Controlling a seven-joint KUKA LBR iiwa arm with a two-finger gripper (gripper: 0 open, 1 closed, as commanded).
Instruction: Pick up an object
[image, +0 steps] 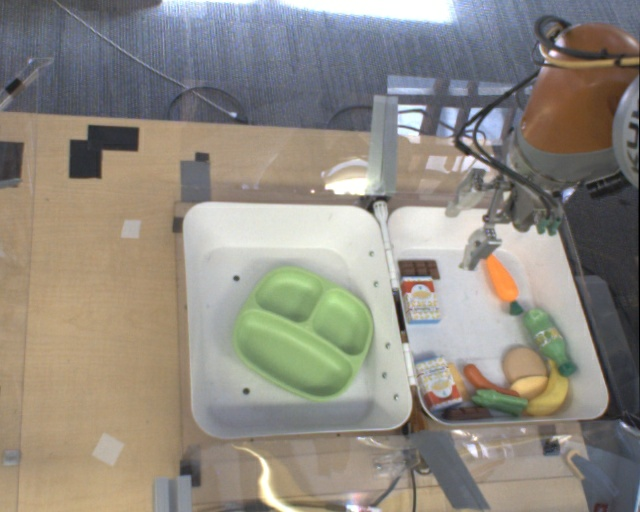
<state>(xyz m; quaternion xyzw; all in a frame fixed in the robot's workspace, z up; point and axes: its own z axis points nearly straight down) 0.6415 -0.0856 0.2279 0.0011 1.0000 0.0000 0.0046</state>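
Camera view: carrot (502, 279) beside gripper (484, 240).

Tool (484, 243) above carrot (502, 279)

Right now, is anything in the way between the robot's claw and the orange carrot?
Nothing visible blocks it. The gripper hangs just up and left of the carrot, with bare white bin floor between them. The green bottle lies on the carrot's far side.

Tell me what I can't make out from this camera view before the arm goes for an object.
- Grey two-finger gripper: too small and cluttered to tell open from shut.
- Small printed carton: label too small to read.
- Heap at the right white bin's near end: yellow banana and beige egg-shaped piece overlap, hiding contacts.
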